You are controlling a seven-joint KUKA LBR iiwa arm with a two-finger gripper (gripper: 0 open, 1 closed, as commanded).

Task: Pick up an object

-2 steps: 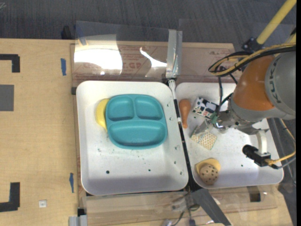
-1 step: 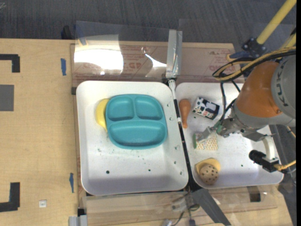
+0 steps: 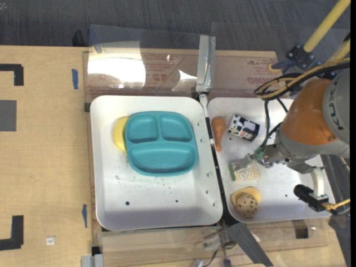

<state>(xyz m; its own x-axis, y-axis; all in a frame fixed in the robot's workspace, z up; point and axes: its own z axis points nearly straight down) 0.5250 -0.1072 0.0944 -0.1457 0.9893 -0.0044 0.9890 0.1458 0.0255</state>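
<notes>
Landmark: the divider (image 3: 210, 149) where the two white bins meet.

Nearest the camera, right of the divider at the front of the right bin (image 3: 278, 202): a tan, holed ball-like thing (image 3: 247, 201), lying alone by the front wall.

Just behind it, still right of the divider: a flat pale packet (image 3: 245, 173) with a dotted face and a green edge. The gripper (image 3: 261, 156) sits at the packet's far right corner, touching or nearly so. Whether it is spread or closed, I cannot tell; the fingertips blur into the packet's edge. Nothing is seen lifted.

Arm (image 3: 311, 118) comes in from the right, orange band above the wrist, well right of the divider. A black cable loops over it.

Further back, hard against the divider on its right side: a carrot (image 3: 218, 131), lying lengthwise along it, thick end to the rear. Just right of the carrot: a small black-and-white carton (image 3: 243, 128), tilted.

Left of the divider, in the left bin (image 3: 111, 199): a teal three-part plate (image 3: 161, 142), toward the back half, close to the divider. A yellow thing (image 3: 118, 132) pokes out from under the plate's far-left edge.

Farthest, behind the divider: a grey post (image 3: 205, 63) with clear sheeting to its left.
</notes>
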